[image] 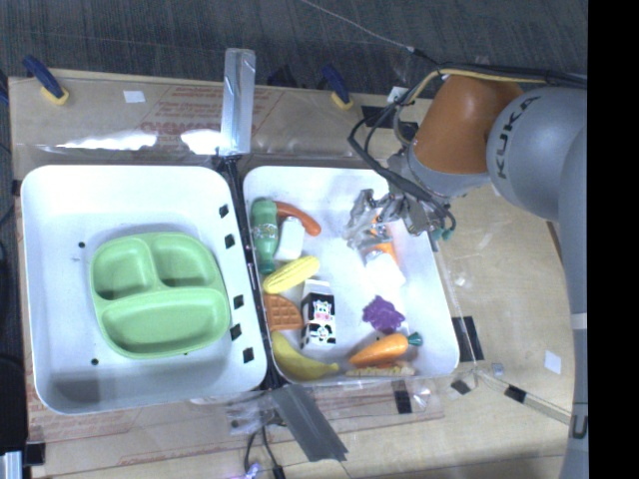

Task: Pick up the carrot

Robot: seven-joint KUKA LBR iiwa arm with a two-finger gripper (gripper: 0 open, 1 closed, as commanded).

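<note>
Hovering gripper (371, 223) | right bin (424, 267) | carrot (380, 349) apart, untouched

Robot lab: bench (499, 267) with clamped plastic sheeting, two white bins (40, 267), toy food, cabling.

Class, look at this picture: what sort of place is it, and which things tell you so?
Probably a robotics lab bench set up for grasping trials. A grey arm reaches over two white bins, one holding toy food such as a carrot and a banana, the other a green tray.
</note>
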